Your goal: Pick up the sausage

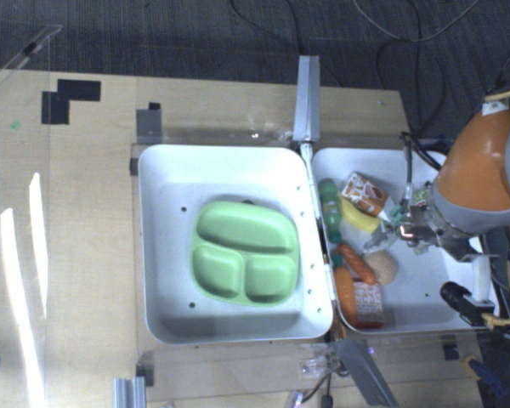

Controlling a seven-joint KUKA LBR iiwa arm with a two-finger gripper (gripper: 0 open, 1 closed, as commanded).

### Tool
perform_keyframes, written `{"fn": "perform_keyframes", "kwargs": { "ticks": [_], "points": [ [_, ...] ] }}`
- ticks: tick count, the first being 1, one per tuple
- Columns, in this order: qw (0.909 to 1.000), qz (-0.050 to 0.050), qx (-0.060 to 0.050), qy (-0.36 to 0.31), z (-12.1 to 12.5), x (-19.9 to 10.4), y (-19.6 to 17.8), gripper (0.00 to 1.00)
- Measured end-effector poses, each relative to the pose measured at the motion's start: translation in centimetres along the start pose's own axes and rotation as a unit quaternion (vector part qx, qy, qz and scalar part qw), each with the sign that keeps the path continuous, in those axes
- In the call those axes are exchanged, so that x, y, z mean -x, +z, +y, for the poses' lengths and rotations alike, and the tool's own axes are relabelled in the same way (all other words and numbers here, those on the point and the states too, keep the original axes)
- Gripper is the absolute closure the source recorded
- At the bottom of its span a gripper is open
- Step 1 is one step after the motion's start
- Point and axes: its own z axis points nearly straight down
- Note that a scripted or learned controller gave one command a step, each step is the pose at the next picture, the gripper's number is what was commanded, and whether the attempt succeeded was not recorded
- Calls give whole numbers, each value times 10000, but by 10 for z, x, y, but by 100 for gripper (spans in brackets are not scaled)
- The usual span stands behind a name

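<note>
2 bins on table: end effector (389, 232), finger state can't tell, hovers at 3 o'clock of sausage (357, 263), prob. lining up for pick.

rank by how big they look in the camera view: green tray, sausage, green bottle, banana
1. green tray, by far the largest
2. green bottle and sausage, too alike in length to rank
3. banana, looks smallest, though a snack packet partly covers it

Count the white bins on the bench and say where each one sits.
2. The left bin holds a green sectioned tray. The right bin, touching it along the middle divider, holds the sausage and other food items, with the pincer above them.
</note>
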Motion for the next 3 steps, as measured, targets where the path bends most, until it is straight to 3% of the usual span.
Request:
{"fn": "perform_keyframes", "kwargs": {
  "ticks": [1, 2, 3],
  "points": [
    [9945, -9, 47, -1049, 7, 6, 84, 0],
    [9943, -18, 94, -1062, 10, 5, 71, 100],
    [9917, -2, 27, -1289, 57, -57, -13, 100]
  ]
}}
